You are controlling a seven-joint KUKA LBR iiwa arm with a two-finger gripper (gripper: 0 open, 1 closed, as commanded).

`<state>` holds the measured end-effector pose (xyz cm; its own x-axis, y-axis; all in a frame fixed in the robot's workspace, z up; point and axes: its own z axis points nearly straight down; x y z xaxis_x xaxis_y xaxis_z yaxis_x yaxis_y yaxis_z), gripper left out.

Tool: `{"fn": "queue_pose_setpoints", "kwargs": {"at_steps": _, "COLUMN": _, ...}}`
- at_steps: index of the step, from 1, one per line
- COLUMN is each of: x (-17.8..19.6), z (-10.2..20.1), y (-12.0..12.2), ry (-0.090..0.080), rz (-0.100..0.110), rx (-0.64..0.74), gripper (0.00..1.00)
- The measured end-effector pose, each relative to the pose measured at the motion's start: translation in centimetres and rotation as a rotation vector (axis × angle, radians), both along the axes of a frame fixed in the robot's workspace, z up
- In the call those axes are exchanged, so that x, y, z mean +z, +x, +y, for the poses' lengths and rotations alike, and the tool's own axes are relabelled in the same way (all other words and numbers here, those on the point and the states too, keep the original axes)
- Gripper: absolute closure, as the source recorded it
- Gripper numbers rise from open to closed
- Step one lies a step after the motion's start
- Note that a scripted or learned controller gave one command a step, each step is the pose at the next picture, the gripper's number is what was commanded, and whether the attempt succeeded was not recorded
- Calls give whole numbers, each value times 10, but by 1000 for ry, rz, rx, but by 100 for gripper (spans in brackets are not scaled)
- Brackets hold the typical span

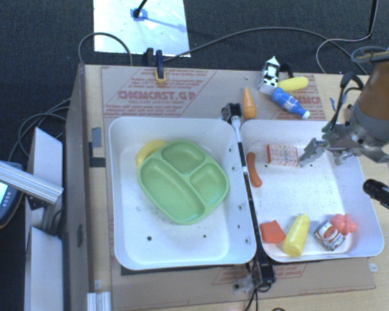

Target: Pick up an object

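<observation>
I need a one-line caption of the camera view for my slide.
KUKA arm's gripper hovers beside a small red-and-white packet in the right bin; a green divided tray lies in the left bin.

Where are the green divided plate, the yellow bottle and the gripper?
green divided plate [183, 181]: camera view, middle of the plate.
yellow bottle [297, 234]: camera view, middle of its body.
gripper [309, 154]: camera view, at its fingertips.

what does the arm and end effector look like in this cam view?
Arm: a bulky rounded body, orange-tan band above, grey wrist section below. A thin dark cable loops along its left side. The end effector is small, grey metal, with slim fingers on a cluttered metallic mount. No legible markings at this resolution.
</observation>
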<state>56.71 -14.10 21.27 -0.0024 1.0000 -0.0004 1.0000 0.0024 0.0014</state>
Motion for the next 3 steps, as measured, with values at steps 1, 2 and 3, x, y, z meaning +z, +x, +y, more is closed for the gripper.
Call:
{"fn": "queue_pose_setpoints", "kwargs": {"at_steps": 1, "x": -60, "z": 31, "y": 53, "ry": 1, "rz": 1, "rx": 2, "gripper": 0}}
{"fn": "queue_pose_setpoints", "kwargs": {"at_steps": 2, "x": -129, "z": 12, "y": 64, "ry": 0, "rz": 1, "rx": -2, "gripper": 0}}
{"fn": "queue_pose_setpoints", "kwargs": {"at_steps": 3, "x": -127, "z": 42, "y": 102, "ry": 1, "rz": -3, "rx": 3, "gripper": 0}}
